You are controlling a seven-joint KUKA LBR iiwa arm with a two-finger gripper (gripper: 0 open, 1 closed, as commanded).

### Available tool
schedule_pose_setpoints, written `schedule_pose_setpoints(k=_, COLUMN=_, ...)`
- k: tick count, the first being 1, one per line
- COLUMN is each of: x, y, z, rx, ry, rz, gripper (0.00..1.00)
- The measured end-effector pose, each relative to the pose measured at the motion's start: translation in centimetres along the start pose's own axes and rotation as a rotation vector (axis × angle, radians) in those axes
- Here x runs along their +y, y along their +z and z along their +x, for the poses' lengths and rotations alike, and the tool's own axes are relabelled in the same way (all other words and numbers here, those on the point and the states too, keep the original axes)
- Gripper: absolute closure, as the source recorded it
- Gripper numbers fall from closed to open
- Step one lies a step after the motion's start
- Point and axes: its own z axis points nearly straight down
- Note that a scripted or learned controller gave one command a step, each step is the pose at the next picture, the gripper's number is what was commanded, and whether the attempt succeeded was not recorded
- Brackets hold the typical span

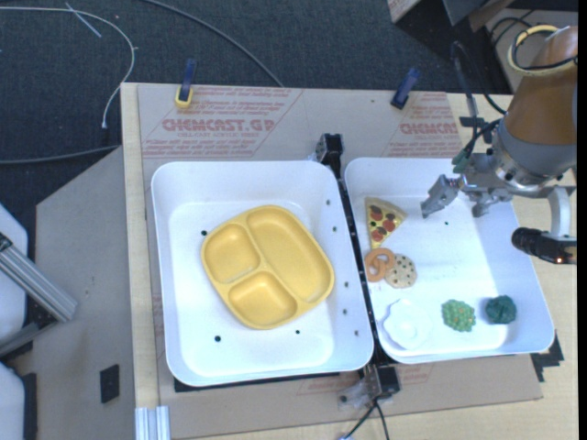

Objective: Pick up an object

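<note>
Nearest the lens, at the front edge of the right bin point(541, 324): a white fried-egg piece point(404, 324), pale against the white floor, then a light green broccoli floret point(459, 315) and a darker green lump point(501, 310) further toward 3 o'clock. Behind the egg, toward 12 o'clock: a pretzel point(378, 263) touching a chocolate-chip cookie point(400, 271), and beyond them a toy pizza slice point(382, 220), a wedge with its long axis running roughly 12 to 6 o'clock, yellow with red and dark spots.

In the left bin point(174, 246), a yellow three-compartment plate point(266, 264), tilted in plan, well apart from everything else.

Gripper point(457, 198) poised over the back of the right bin, both fingers spread apart with nothing between them: open and empty. Orange-banded arm point(541, 99) entering from 3 o'clock.

From the gripper, pizza slice toward 9 o'clock and slightly nearer the lens, the closest candidate; pretzel and cookie toward 7 o'clock, a little further; greens toward 6 and 5 o'clock. Probably a short shift toward 9 o'clock and a descent for the pizza slice, with fingers closing across its narrow width. Flat, thin shape: likely hard to get under, easy to slip off. Height above the bin floor hard to judge from this slant.
</note>
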Motion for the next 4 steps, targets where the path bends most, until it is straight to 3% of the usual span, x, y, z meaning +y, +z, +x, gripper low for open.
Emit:
schedule_pose_setpoints(k=2, x=0.1, y=11.5, z=0.0, rx=0.001, ry=0.000, rz=0.004, gripper=0.00)
schedule_pose_setpoints(k=3, x=0.2, y=10.2, z=0.0, rx=0.000, ry=0.001, rz=-0.001, gripper=1.00)
schedule_pose_setpoints(k=4, x=1.2, y=5.4, z=0.3, rx=-0.003, ry=-0.001, rz=-0.007, gripper=1.00)
